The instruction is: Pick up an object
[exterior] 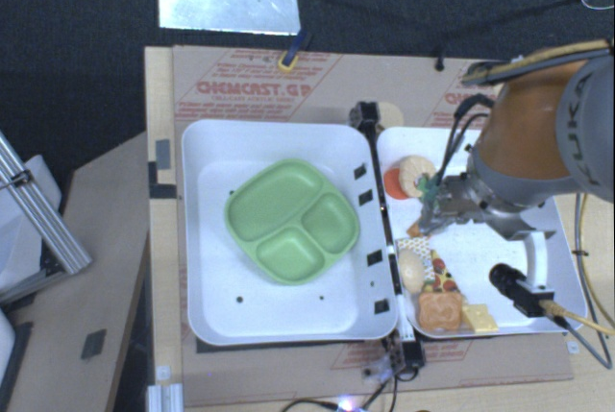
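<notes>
Lowest in the frame, in the right white bin's (567, 237) bottom corner, sit a browned toast-like block (440, 311) and a pale yellow cheese-like square (479, 318), with a speckled pizza-like slice (443, 278) and a cream egg-shaped piece (412, 270) just above them. Further up, the grey arm's gripper (430, 206) hangs over the bin's left side; whether its fingers are open or closed cannot be told. A small orange-brown piece (414, 230) lies just below-left of it, likely the nearest candidate. Above, a tan round bun-like object (416, 172) touches a red disc (396, 181). Left, a green three-compartment plastic plate (291, 220) fills the other bin (207, 304).
</notes>
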`<control>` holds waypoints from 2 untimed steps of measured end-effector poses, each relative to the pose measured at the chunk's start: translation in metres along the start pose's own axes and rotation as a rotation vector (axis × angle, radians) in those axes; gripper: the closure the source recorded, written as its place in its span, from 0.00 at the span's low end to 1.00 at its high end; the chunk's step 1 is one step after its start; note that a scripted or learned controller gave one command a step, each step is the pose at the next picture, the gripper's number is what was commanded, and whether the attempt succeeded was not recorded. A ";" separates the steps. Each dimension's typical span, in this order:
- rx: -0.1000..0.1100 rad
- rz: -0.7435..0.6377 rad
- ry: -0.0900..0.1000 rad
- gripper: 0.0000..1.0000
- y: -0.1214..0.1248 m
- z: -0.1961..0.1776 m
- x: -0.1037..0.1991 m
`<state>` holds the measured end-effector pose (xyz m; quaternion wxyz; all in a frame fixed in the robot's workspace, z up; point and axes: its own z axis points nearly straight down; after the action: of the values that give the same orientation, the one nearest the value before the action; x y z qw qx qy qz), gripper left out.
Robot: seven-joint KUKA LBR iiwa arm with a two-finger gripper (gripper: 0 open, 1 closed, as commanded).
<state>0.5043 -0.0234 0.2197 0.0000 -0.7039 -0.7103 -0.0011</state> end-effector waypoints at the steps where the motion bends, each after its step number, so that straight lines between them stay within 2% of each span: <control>1: 0.001 0.000 0.000 1.00 0.000 0.007 0.050; 2: -0.001 0.003 0.000 1.00 -0.007 -0.014 0.089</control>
<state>0.4968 0.0650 0.2340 -0.0004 -0.7050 -0.7092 -0.0012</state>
